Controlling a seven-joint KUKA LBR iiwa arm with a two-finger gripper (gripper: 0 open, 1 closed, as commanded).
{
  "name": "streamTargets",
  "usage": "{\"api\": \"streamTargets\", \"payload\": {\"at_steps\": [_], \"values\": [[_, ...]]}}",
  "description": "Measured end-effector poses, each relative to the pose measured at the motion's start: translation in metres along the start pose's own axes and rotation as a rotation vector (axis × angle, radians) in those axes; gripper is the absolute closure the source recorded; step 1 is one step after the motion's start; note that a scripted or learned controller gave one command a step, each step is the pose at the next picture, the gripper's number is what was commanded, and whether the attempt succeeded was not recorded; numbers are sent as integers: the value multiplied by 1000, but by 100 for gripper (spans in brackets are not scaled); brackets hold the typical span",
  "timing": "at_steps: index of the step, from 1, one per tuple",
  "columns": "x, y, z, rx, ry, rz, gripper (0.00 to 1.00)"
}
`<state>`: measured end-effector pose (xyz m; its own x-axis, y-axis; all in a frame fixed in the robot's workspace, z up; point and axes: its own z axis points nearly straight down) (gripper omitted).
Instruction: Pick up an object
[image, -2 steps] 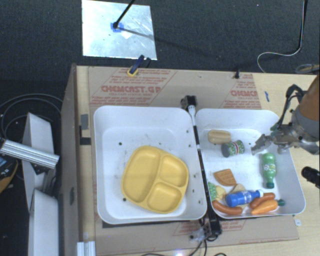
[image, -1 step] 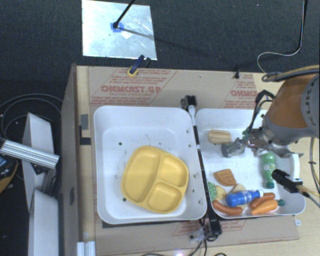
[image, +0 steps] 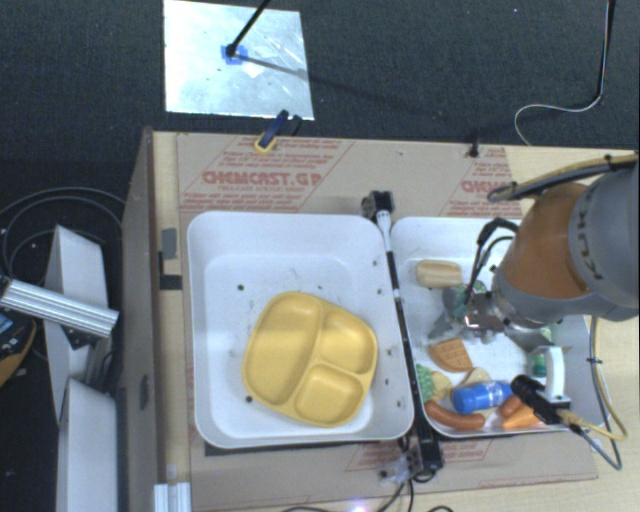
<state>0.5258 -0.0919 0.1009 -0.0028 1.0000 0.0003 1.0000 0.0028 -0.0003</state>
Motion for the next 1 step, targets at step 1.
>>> {"api": "streamTargets", "payload": {"at_steps": [1], "values": [[7, -18, 17, 0, 0, 2, 0]]}}
